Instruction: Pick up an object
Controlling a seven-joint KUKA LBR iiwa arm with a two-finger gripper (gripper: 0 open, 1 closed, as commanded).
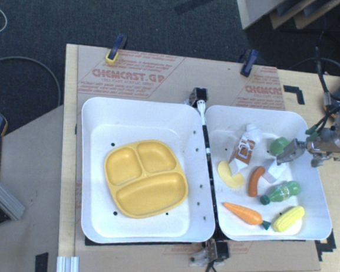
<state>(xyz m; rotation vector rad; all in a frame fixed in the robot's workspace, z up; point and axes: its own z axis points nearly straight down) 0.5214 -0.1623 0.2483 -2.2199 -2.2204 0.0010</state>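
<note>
Nearest, by the near edge of the right bin (pixel 321 186): an orange carrot (pixel 243 213) lying on its side, green tip towards the near right corner. Just beside that tip, a yellow corn cob (pixel 289 218), tilted up to the right.

Slightly farther in, a green bottle (pixel 281 192) on its side, dark cap pointing left. Left of it, an orange-red sausage (pixel 255 181) standing roughly on end. Then a pale yellow piece (pixel 230 174) close to the bin's left wall.

Farther still, near the middle, a white bottle with a brown label (pixel 247 148), leaning with its neck towards the far edge. Right of it, a rounded green item (pixel 278 145) in the far right part.

Over that same far right part, reaching in across the right wall, the gripper (pixel 291 151), grey, just beside the green item. Touching or apart: cannot tell. Nothing seen held. Jaws apart or together: cannot tell.

In the left bin (pixel 85 154), a yellow divided plate (pixel 147 178), lying flat around the centre.

Under both bins, a brown board (pixel 163 78) printed in red. On its far edge, a yellow-and-blue clamp (pixel 114 49) at the left and a blue clamp (pixel 249 62) farther right.
</note>
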